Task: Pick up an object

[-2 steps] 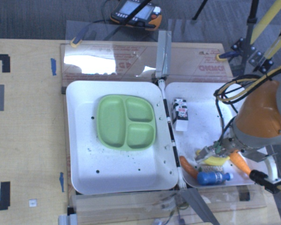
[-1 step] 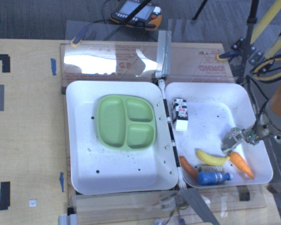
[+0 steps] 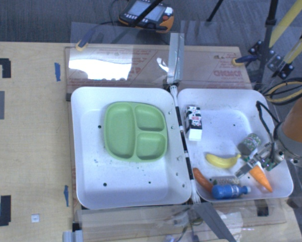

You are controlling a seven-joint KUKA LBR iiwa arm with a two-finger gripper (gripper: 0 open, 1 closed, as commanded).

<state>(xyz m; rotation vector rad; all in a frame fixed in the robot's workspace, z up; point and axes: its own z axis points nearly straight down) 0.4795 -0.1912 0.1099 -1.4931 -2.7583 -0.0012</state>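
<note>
Now I see gripper [image 3: 255, 161] low in right bin [image 3: 226, 110], beside banana [image 3: 222, 160], carrot [image 3: 262, 178]; finger state unclear to me.

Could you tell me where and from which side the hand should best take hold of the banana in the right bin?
Probably at the banana's thick middle, coming straight down from above. It lies flat on the right bin's floor, its long axis running left to right, so fingers closing across its narrow width fit best. The floor on its upper side is bare, while the blue bottle lies well below.

A divided plate [image 3: 135, 131] lies in the left bin [image 3: 85, 150]; banana [image 3: 222, 160], bottle [image 3: 230, 191] and carrot [image 3: 261, 178] crowd the right bin's [image 3: 226, 102] front edge.
</note>
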